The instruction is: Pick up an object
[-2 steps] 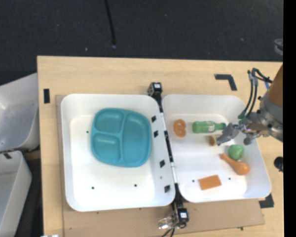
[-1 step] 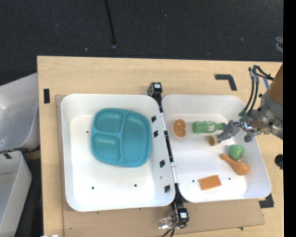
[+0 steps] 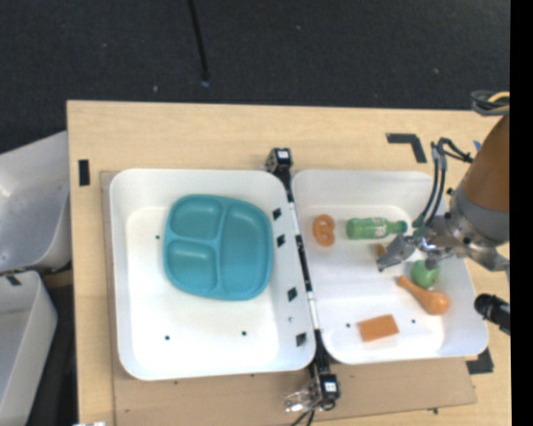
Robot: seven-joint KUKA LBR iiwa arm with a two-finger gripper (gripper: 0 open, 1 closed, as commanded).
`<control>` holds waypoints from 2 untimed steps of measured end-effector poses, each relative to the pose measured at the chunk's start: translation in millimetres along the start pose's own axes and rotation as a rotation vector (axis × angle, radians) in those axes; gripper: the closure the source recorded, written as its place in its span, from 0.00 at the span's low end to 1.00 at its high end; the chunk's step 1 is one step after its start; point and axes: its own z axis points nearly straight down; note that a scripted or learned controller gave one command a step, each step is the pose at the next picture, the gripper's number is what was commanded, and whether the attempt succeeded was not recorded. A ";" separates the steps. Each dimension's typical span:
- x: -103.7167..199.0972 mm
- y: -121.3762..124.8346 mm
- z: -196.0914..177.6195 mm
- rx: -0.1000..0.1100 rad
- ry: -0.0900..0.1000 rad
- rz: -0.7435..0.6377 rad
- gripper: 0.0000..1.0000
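Green bottle [image 3: 374,229], label unreadable, tool [image 3: 407,254] beside

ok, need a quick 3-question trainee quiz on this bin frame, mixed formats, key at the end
1. True or false: the teal divided plate lies in the same bin as the green bottle.
2. Multiple choice: which item lies nearest the camera-side rim of the right bin? A) green bottle B) orange block C) small round orange piece
3. Short answer: over which bin is the end effector?

Key
1. False. The plate is in the left bin; the bottle is in the right bin.
2. B.
3. The right bin, just above the carrot-like toy and below the bottle.
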 end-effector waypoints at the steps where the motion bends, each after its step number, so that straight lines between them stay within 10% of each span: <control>1: 0.0 -3.0 63.5 0.003 0.001 0.000 0.00; 2: -1.0 -3.4 114.6 0.000 0.000 0.001 0.00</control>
